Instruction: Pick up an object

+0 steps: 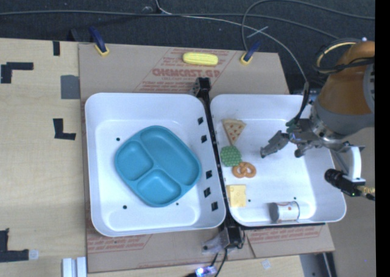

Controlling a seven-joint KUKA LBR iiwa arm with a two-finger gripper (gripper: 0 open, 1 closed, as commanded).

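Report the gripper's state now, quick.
Gripper: open, holding nothing, fingers spread above the right bin.

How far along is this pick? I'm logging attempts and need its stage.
Early stage. Done: the arm has reached over the right bin. In hand: nothing; the hand is open, apart from any item. Left: closing on and lifting one, such as the pretzel, green piece, or can.
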